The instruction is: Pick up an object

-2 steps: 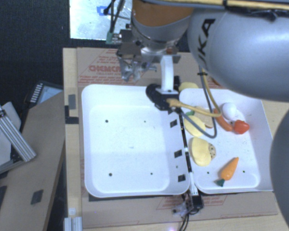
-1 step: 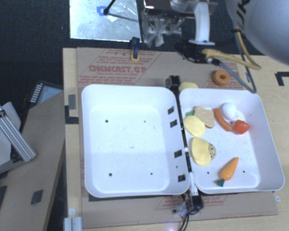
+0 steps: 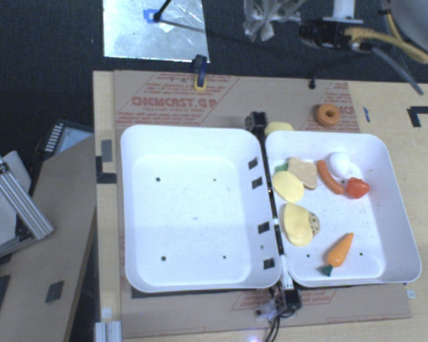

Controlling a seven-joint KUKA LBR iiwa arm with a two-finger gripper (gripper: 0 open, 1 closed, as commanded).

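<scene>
Camera view: the gripper (image 3: 271, 9) is seen at about 12 o'clock, well apart from both bins, and nothing is held in it (how far it is open cannot be told). No pick is judged to be started yet. The candidate objects lie in the right bin (image 3: 396, 223): a carrot (image 3: 340, 250) at 5 o'clock, a yellow oval piece (image 3: 288, 187) near its left wall. A descent over one object is called for next. On the cardboard (image 3: 175, 100), "CHEMCAST GP" can be read.
</scene>
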